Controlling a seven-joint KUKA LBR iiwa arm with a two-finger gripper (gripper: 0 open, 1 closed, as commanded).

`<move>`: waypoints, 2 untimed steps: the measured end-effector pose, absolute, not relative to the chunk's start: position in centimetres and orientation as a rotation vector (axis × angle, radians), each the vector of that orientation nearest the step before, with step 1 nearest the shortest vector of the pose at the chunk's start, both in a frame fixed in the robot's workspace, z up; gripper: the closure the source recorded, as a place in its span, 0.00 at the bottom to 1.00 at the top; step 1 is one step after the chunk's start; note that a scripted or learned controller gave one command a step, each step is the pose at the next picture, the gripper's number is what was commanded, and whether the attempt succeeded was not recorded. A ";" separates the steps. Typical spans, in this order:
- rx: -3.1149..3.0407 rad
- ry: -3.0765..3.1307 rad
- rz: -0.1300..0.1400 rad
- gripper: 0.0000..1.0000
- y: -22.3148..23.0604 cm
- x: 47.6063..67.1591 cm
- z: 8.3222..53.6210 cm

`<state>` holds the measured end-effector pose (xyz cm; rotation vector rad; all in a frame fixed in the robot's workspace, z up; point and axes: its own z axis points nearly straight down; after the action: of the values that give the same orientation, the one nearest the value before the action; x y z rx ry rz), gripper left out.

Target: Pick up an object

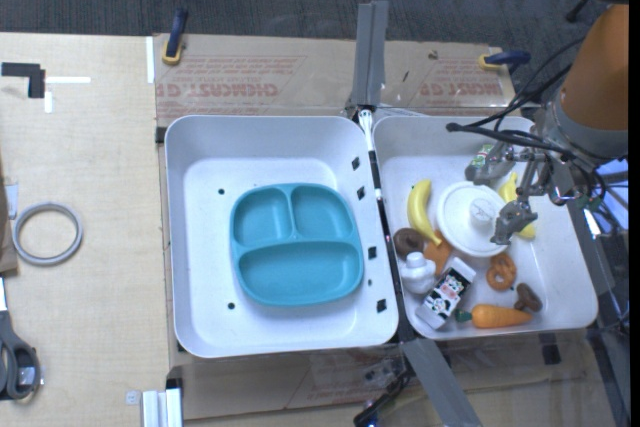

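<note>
The left bin (pixel 190 245) carries a teal divided plate (pixel 297 243) at its centre. In the right bin (pixel 560 315), a banana (pixel 420 207) lies near the left wall, beside a white round lid (pixel 470 213). The gripper (pixel 512 205) hangs over the lid's right edge; whether its jaws are open or closed cannot be told. A carrot (pixel 497 317) lies along the near edge.

Red lettering runs across the flattened brown cardboard sheet (pixel 300 75) lying under the far side of the two bins. It appears upside down and mirrored from this camera, in two repeats, one on the left and one on the right, and its letters cannot be made out with certainty. Nothing else carries readable text.
</note>
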<state>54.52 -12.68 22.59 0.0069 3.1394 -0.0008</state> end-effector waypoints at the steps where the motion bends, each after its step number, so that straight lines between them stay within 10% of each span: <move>1: 0.193 3.133 -0.001 0.00 -11.5 58.9 15.5; 2: 0.437 3.102 0.000 0.00 -10.8 60.5 9.8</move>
<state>60.52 -10.83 9.79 0.4365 3.1019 0.0000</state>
